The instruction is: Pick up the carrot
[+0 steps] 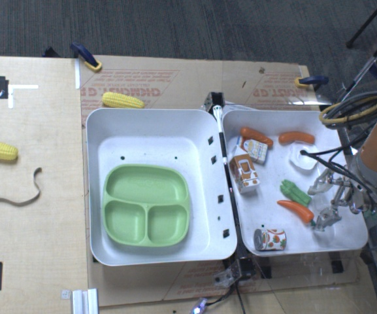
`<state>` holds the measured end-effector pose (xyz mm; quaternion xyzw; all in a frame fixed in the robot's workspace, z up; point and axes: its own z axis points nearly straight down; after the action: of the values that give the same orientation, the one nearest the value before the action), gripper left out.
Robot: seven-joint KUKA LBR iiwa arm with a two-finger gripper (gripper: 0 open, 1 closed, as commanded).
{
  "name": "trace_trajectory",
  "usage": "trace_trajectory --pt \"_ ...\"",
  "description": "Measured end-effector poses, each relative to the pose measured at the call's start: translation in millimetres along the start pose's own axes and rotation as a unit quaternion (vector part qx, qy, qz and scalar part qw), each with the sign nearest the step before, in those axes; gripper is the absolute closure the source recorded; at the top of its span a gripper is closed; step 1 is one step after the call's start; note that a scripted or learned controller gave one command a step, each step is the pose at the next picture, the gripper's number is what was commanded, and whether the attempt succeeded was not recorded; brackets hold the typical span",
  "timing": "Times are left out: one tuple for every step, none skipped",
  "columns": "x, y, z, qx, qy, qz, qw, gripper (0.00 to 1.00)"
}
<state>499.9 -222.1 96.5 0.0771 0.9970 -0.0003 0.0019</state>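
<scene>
The carrot [296, 209], orange with a small green tip at its right end, lies flat in the right bin [353, 239], near the bin's front right. My gripper [322, 205] hovers just to the right of it, low over the bin floor. Its two metal fingers [318, 188] are spread apart, one behind the carrot's tip and one in front of it. The gripper is open and nothing sits between the fingers.
A green pea pod [295, 191] lies right behind the carrot. Two sausages [297, 137], two small cartons [245, 173], a white piece [302, 160] and a can [270, 239] share the right bin. The left bin holds a green divided plate [147, 205]. Corn cobs [123, 100] lie on the bench.
</scene>
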Motion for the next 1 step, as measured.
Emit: trace_trajectory --pt "-67.9 52.6 3.4 0.0 -0.002 -0.009 1.0 0.0"
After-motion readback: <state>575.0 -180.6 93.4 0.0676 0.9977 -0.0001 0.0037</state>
